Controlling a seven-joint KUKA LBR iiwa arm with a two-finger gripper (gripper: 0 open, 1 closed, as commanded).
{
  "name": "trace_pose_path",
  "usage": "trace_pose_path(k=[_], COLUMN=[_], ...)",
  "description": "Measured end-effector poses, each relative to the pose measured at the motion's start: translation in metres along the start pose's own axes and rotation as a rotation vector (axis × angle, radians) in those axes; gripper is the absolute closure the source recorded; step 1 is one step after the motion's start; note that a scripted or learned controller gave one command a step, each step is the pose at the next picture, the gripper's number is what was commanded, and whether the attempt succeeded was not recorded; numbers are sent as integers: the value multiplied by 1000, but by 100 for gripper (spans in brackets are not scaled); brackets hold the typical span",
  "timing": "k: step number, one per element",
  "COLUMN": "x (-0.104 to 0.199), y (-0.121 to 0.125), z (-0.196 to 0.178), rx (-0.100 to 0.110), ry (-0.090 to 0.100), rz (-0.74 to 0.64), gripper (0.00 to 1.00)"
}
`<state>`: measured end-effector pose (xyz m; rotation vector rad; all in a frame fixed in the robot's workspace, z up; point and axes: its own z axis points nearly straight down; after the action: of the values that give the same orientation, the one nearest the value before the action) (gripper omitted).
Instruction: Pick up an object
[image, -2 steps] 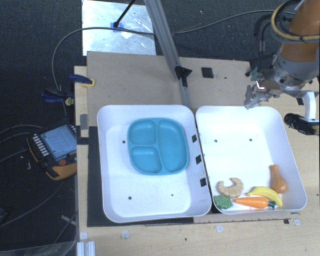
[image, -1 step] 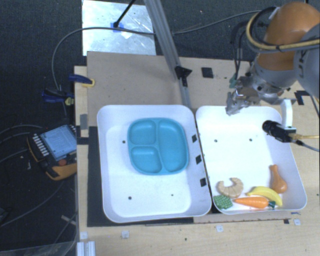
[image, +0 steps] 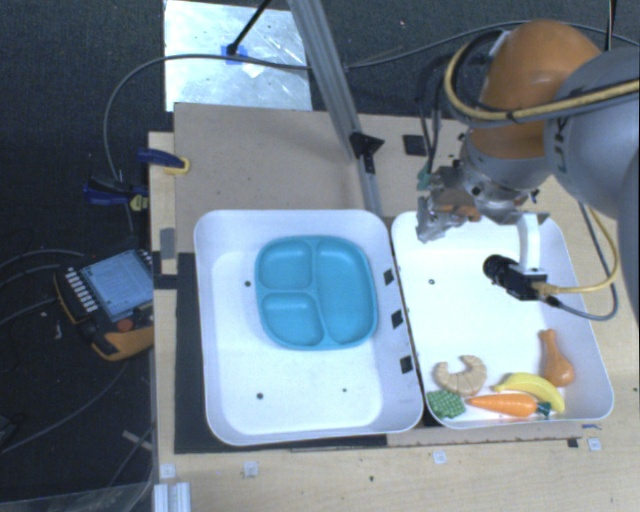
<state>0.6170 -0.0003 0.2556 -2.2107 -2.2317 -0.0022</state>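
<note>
We see gripper (image: 432, 222) above far left corner of right bin (image: 450, 320), jaws state we cannot tell. Toy food, carrot (image: 500, 404) and banana (image: 530, 386), lies along near edge. Approach step; next, we judge, move toward near edge, descend.

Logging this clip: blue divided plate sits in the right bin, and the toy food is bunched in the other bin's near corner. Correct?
Not quite. The camera view shows the blue plate in the left bin, not the right one. The toy food, including a banana and carrot, is bunched in the right bin's near corner.
</note>
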Motion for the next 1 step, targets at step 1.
trace_pose_path(k=[1], x=[48], y=[-7], z=[16], rx=[1], ry=[-1], rz=[2], gripper=[100])
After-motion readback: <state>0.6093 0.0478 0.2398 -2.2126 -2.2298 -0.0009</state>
